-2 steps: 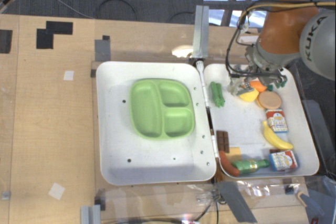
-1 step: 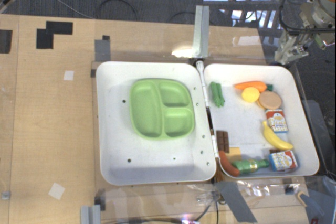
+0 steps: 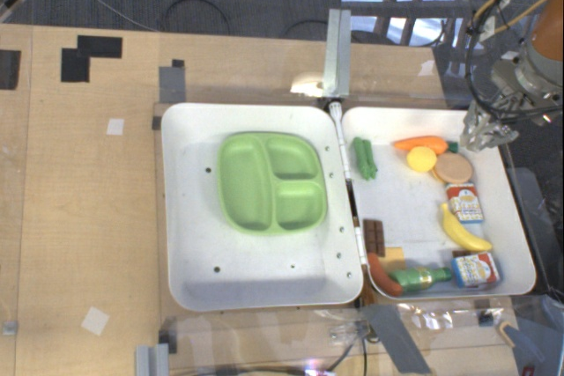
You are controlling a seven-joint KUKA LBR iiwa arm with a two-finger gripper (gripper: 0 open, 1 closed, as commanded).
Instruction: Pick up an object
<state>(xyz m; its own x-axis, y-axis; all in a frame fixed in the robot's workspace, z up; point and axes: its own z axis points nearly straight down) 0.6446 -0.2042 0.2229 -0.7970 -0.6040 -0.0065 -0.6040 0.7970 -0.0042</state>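
My gripper (image 3: 487,135) hangs over the far right rim of the right bin (image 3: 520,216), with nothing visible between its fingers. Just left of it lie an orange carrot (image 3: 421,143), a yellow lemon (image 3: 421,158) and a round tan cookie (image 3: 454,169). Down the right side of that bin are a small red and white carton (image 3: 464,202), a yellow banana (image 3: 463,231) and a blue box (image 3: 474,269). A green pickle (image 3: 363,158) lies at the bin's left, far end.
A green divided plate (image 3: 270,181) sits in the left bin (image 3: 203,269). At the right bin's near left are a chocolate bar (image 3: 374,234), a red sausage (image 3: 379,269) and a green bottle (image 3: 421,278). Metal posts (image 3: 338,48) stand behind the bins.
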